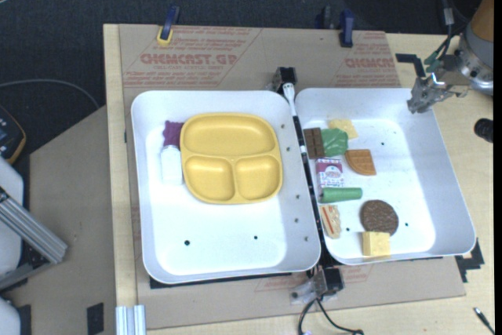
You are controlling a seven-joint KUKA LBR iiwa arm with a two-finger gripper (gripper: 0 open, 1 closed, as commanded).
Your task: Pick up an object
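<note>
My gripper (pixel 423 96) hangs over the far right corner of the right bin (pixel 439 169), above its rim and apart from every object. Small toy foods lie along that bin's left side: a brown bar (pixel 313 142), a green piece (pixel 335 141), a pale yellow piece (pixel 343 127), an orange-brown slice (pixel 361 161), a red and white carton (pixel 330 170), a green stick (pixel 340 194), a hot dog (pixel 330 220), a round brown cookie (pixel 379 216) and a yellow block (pixel 376 243). Nothing shows in the gripper.
The left bin (pixel 220 247) holds a yellow divided plate (pixel 231 157), with a purple item (pixel 171 132) and a white item (pixel 170 165) at the plate's left. Clamps (pixel 165 33) (pixel 346 27) stand on the cardboard behind the bins. The right bin's right half is bare white floor.
</note>
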